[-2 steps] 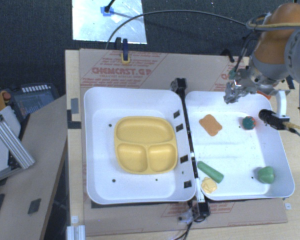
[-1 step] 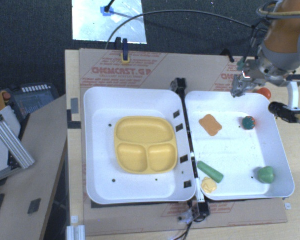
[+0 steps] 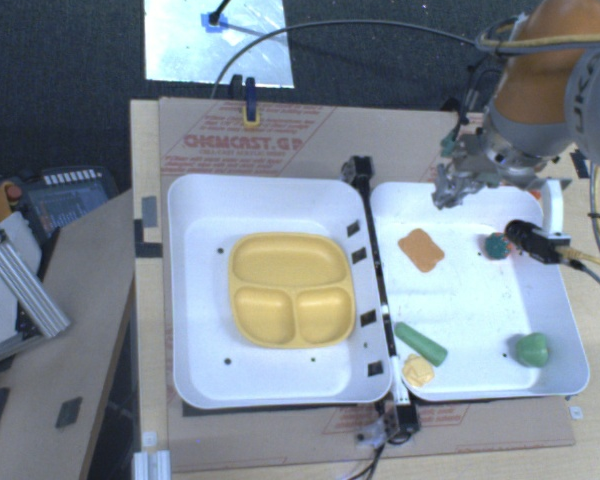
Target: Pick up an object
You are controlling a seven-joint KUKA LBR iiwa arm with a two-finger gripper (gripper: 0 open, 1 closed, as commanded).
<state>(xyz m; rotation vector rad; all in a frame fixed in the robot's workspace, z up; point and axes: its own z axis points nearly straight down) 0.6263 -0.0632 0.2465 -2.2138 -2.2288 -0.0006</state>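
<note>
One yellow tray (image 3: 288,288) left; five small objects right, under a pincer (image 3: 448,194) whose opening I cannot tell

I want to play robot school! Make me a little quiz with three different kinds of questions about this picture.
1. True or false: the yellow plastic tray with three compartments lies in the left white bin.
2. Which thing lies nearest the gripper? A) the flat orange piece B) the green cylinder C) the round green ball-like toy
3. Fill in: the small pale yellow piece lies in the ____ white bin, right beside the green cylinder.

Key: 1 true; 2 A; 3 right.
</note>
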